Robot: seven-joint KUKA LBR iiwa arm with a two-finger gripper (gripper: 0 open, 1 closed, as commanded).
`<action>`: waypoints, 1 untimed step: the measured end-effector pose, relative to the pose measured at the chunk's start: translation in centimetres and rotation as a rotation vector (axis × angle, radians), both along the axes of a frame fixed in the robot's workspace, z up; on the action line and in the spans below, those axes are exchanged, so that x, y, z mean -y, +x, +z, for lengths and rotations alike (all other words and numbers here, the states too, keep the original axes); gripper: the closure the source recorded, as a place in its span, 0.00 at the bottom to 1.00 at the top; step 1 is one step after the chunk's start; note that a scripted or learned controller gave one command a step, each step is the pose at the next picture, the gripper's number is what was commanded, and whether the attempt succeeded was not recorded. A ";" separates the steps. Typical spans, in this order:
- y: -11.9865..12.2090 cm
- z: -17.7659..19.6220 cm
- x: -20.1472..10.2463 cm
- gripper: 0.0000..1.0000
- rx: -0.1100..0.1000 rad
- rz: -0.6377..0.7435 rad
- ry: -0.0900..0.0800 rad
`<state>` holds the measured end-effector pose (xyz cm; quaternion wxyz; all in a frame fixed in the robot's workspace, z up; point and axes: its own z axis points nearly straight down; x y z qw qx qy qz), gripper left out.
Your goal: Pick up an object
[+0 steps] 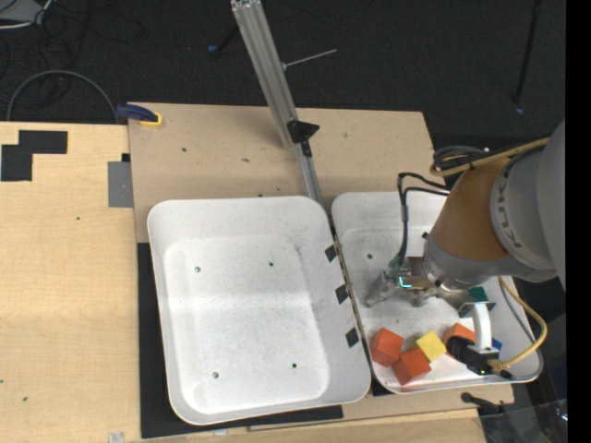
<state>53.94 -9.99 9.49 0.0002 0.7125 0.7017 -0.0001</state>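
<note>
Two shallow white bins sit side by side on a pale wooden worktop (pixel 231 146), seen from above at a slant. At the left, the left bin (pixel 242 293) shows its bare speckled white floor. A slim metal rail (pixel 268 63) slants from the top of the view down to the bins' far edge, near the seam between them. Small black clips (pixel 342 293) line that seam.

The right bin (pixel 369 220) comes next. Over its middle, low to the floor, is the end effector (pixel 380 291), a grey tip with a small green light just behind it. Whether it is apart or together cannot be told, and nothing shows in its grasp. Near the front of this bin, well clear of the end effector, lie a red block (pixel 387 344), a second red block (pixel 413 365) just beside it, and a yellow block (pixel 430 346) touching that one. Further right are an orange piece (pixel 461 332) and a teal piece (pixel 477 293). The grey arm (pixel 480 220) with its orange band reaches in from the right edge
</note>
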 end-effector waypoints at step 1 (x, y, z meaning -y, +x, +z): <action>0.0 0.0 0.0 0.00 0.000 -0.001 0.000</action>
